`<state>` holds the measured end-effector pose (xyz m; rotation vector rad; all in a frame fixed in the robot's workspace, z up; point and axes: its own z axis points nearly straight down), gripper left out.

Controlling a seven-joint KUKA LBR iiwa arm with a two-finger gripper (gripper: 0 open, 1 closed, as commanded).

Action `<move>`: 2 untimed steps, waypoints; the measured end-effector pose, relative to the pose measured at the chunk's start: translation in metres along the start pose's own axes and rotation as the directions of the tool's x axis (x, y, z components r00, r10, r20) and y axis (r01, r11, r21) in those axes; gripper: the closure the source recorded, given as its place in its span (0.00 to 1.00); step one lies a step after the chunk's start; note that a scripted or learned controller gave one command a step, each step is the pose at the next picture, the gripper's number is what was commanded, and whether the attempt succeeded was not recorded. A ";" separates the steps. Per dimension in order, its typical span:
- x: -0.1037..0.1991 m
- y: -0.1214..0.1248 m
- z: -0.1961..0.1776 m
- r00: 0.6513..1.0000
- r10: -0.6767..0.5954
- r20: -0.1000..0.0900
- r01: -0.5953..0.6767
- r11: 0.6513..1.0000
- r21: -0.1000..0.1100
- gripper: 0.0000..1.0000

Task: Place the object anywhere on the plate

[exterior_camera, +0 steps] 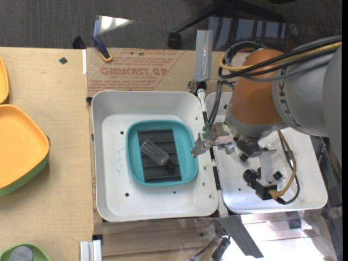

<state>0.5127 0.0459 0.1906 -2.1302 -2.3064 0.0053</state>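
Observation:
A teal, square plate (pixel 132 145) with rounded corners sits in the middle of the left bin (pixel 109 194). A black ridged pad (pixel 168 170) covers its inside. On that pad lies a small clear plastic object (pixel 154 151), slanted from upper left to lower right. My gripper (pixel 216 140) hangs under the orange-banded wrist, over the divide between the two bins and just right of the plate's right rim. The wrist body hides most of it. Nothing shows held in it.
The right bin (pixel 304 197) lies under the arm, with a black fitting and yellow cable (pixel 267 188) hanging over it. Orange dishes (pixel 19 145) are stacked on the wooden bench at left. A cardboard sheet (pixel 136 69) lies behind the left bin, and a green lid (pixel 19 253) sits at bottom left.

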 end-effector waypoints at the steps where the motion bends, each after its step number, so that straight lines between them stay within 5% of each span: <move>1: -0.050 0.074 0.000 0.999 0.039 0.001 -0.039 0.999 0.000 0.00; 2: -0.059 0.033 -0.183 0.984 0.179 0.002 -0.179 0.984 -0.001 0.00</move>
